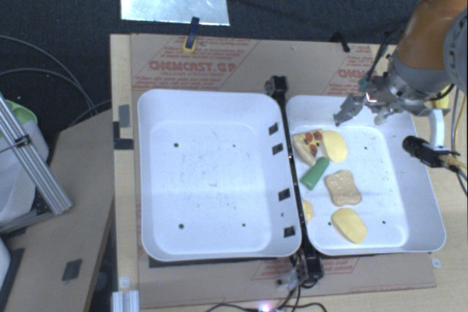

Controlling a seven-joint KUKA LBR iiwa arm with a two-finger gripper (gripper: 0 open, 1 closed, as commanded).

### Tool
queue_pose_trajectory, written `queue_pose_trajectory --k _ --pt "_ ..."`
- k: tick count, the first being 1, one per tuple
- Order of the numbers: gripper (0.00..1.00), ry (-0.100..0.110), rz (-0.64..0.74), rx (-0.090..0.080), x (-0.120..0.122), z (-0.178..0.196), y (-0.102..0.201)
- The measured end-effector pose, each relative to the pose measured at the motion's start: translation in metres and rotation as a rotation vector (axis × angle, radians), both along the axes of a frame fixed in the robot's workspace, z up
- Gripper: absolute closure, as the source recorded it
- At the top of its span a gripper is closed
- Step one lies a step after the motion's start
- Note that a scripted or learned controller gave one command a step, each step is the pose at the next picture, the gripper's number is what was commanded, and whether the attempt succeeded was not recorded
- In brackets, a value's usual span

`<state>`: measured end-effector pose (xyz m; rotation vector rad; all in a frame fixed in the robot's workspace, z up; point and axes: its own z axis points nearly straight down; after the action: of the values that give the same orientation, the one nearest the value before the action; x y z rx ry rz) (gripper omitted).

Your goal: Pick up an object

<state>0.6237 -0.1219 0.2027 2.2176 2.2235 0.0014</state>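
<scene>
The right bin (409, 186) holds several toy foods. A pale slice with red spots (310, 144) lies against a yellow piece (336, 146) near the bin's back left. Below them are a green stick (314, 173), a tan biscuit-like piece (342, 188) and a yellow oval (349, 225). A small yellow bit (307, 211) rests by the left wall. My gripper (363, 113) hangs over the bin's back edge, above and to the right of the spotted slice. It is open, with nothing between its fingers.
The left bin (212, 172) sits beside the right one, joined by a black clamp strip (287, 157). A black cable end (418, 148) juts over the right bin's right side. Cardboard (219, 62) lies under both bins.
</scene>
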Motion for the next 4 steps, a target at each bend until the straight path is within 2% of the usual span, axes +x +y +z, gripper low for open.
queue_pose_trajectory --k 1,2,3,4 --pt "0.00 0.009 -0.005 0.001 -0.079 -0.123 0.008" --pt "0.00 -0.009 0.005 -0.001 0.014 -0.116 0.026" --pt "0.00 0.005 -0.005 0.000 -0.051 -0.119 -0.002" --pt "0.00 0.005 -0.008 0.000 -0.116 -0.119 -0.040"
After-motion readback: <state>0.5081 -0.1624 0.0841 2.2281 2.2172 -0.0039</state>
